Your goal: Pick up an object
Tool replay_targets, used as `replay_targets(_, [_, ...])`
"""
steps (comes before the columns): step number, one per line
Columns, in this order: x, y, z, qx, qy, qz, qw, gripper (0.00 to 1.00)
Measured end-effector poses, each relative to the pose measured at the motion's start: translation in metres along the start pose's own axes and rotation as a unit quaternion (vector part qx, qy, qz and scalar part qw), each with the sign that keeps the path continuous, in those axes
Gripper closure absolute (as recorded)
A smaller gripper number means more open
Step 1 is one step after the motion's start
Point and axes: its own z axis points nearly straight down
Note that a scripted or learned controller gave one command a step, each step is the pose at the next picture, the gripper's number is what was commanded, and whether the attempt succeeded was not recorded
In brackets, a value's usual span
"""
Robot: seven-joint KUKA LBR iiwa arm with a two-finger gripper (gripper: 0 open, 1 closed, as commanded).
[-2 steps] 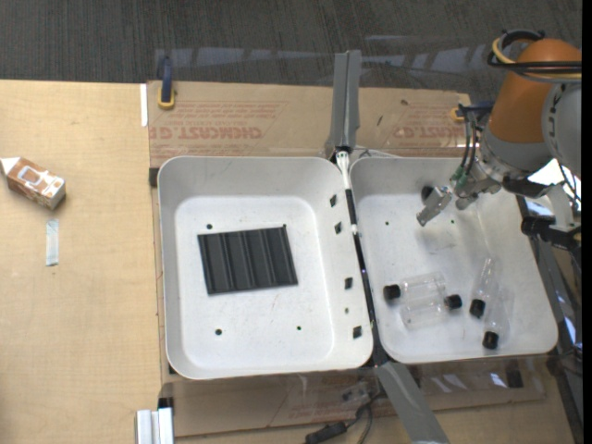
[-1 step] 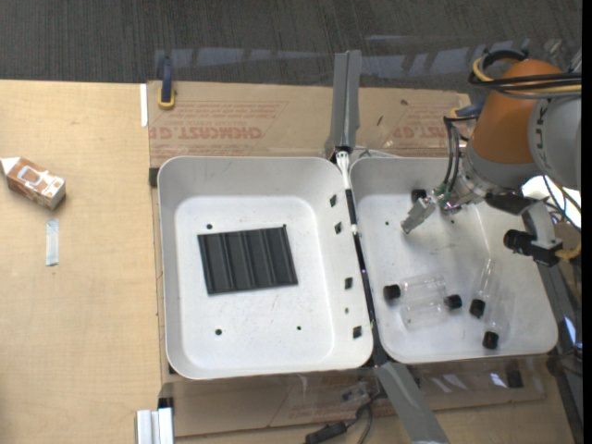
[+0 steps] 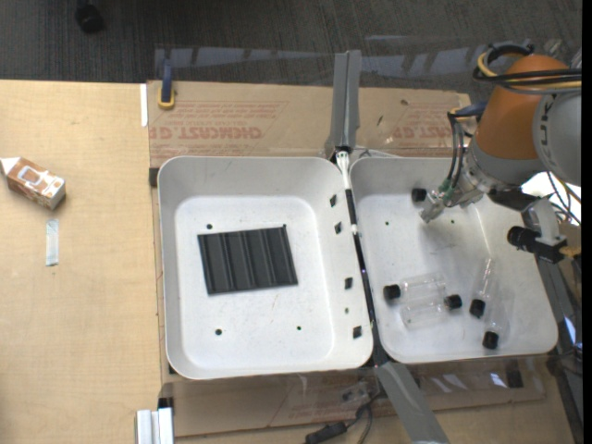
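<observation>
While the arm reaches in from 2 o'clock, gripper over right bin, finger state unclear, clear vials at 5 o'clock.

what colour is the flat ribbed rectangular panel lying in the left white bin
Dark grey to black, with lengthwise ridges; the flat ribbed rectangular panel shows best in the camera view.

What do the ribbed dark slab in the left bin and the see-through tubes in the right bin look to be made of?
Ribbed slab: probably matte black rubber or plastic; parallel grooves, no shine. Tubes: likely clear plastic or glass, since the white bin shows through them, with black caps, probably plastic.
</observation>
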Motion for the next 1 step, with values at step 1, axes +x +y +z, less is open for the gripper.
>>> replay_targets(1, [0.0001,0.0000,0.0000,0.000,0.000,0.000,1.0000,0.00])
